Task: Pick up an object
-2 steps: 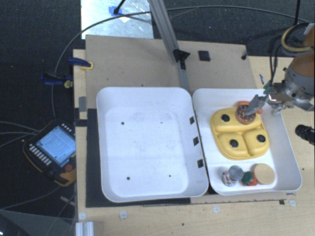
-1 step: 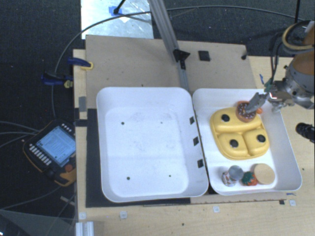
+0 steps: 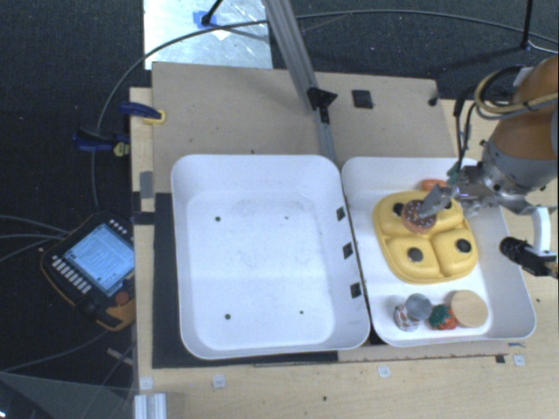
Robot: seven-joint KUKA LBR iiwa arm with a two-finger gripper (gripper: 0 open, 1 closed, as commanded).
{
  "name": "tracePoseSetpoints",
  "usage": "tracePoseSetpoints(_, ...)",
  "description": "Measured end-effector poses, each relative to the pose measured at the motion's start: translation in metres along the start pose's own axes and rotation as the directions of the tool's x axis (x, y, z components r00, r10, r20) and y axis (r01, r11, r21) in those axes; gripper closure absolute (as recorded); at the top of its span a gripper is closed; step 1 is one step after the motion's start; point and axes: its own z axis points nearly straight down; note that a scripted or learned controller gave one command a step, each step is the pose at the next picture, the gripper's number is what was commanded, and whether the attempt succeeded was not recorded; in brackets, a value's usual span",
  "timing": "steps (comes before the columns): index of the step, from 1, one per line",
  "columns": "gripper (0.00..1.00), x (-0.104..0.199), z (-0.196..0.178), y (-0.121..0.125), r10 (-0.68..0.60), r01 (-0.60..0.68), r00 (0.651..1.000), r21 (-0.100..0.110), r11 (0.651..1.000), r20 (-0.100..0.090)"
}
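Showing two shallow white bins side by side on a tan bench top (image 3: pixel 262 112): the left bin (image 3: pixel 188 260) and the right bin (image 3: pixel 367 234). One grey arm with an orange band (image 3: pixel 524 138) reaches in from the right, and its gripper (image 3: pixel 426 209) hangs low over one yellow moulded tray (image 3: pixel 428 264) that lies in the right bin's middle. Whether the pincer is spread or pressed together cannot be told. Directly beneath the gripper, one pinkish round piece (image 3: pixel 417 223) sits on the tray's upper part. Three dark spots mark the tray's other lobes. Along the right bin's near edge lie one tan round disc (image 3: pixel 469 308), one small red-and-green item (image 3: pixel 443 319), one grey rounded item (image 3: pixel 419 305) and one small white-and-dark piece (image 3: pixel 402 318), close together. One small orange item (image 3: pixel 431 184) shows just beyond the tray. Dark speckled floor surrounds the bench; one handheld pendant with a lit screen (image 3: pixel 94 264) rests at left, among cables.
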Motion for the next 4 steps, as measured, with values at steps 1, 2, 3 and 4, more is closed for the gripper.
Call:
tracePoseSetpoints(1, 0.0, -0.01, 0.049, -0.001, 0.001, -0.001, 1.0, 0.0, 1.0, 0.001)
tracePoseSetpoints(2, 0.0, -0.01, 0.054, 0.003, -0.003, 0.003, 1.0, -0.013, 1.0, 0.003)
tracePoseSetpoints(3, 1.0, -0.009, 0.043, 0.005, -0.002, 0.002, 1.0, -0.017, 1.0, 0.001)
tracePoseSetpoints(4, 1.0, -0.017, -0.019, 0.005, -0.002, 0.002, 1.0, -0.009, 1.0, 0.003)
